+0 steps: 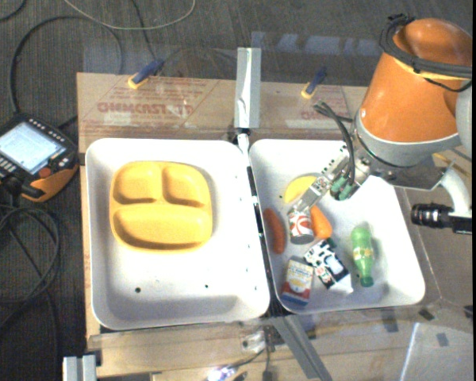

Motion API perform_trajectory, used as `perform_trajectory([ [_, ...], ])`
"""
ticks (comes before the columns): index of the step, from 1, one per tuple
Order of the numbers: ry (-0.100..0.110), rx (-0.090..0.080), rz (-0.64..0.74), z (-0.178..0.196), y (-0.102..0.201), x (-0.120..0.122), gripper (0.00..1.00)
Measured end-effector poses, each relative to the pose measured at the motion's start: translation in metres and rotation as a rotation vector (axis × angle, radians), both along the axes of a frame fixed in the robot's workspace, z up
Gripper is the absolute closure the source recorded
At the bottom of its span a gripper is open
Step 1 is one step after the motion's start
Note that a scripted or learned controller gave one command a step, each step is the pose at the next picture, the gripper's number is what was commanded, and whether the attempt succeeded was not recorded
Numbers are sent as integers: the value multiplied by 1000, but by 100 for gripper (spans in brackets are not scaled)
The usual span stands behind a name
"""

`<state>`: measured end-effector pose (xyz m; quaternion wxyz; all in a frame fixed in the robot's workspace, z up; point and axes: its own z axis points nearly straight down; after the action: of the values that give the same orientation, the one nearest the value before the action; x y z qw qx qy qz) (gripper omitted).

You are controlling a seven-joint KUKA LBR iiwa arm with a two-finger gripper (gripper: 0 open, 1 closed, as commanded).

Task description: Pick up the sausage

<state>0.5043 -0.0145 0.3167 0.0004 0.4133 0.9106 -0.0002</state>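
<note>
The sausage [275, 229] is a reddish-brown link lying along the left wall of the right bin [397, 292]. My gripper [308, 203] hangs over the middle of that bin, just right of the sausage and above a red and white can [301, 225]. Nothing of the sausage sits between its fingers.
Beside the can lie an orange carrot [322, 223], a yellow piece [298, 187], a green bottle [362, 254] and two small cartons [327, 263] [298, 282]. The left bin [143, 300] holds a yellow divided tray [163, 205]. A pendant [28, 155] lies off the bench at left.
</note>
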Motion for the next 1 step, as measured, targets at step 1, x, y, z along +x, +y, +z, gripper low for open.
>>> perform_trajectory([
  [1, -1, 1, 187, -102, -36, -20, 100],
])
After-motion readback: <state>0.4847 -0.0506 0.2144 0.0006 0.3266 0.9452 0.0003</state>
